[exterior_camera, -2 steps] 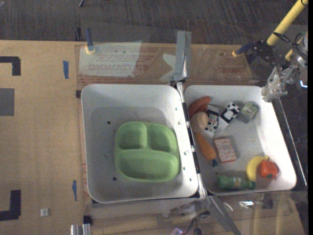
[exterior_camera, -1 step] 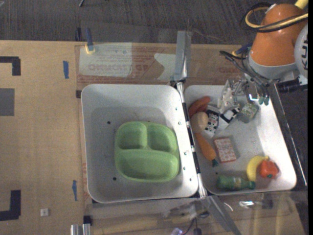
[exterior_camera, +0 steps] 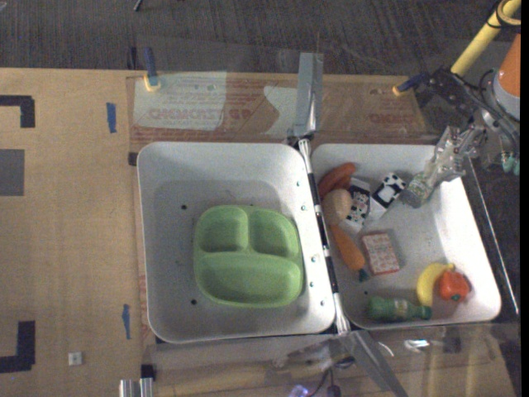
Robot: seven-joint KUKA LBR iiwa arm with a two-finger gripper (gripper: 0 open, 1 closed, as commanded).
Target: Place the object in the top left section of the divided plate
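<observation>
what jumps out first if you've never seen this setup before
The bright green divided plate sits alone in the left white bin. The right bin holds a jumble of toy food, with a carrot near the divider and a yellow banana by the lower right corner. The pincer hangs low over that bin's upper right part.

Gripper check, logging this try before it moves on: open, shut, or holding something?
Gripper: cannot be told; it sits low over the right bin, nothing visibly held.
</observation>
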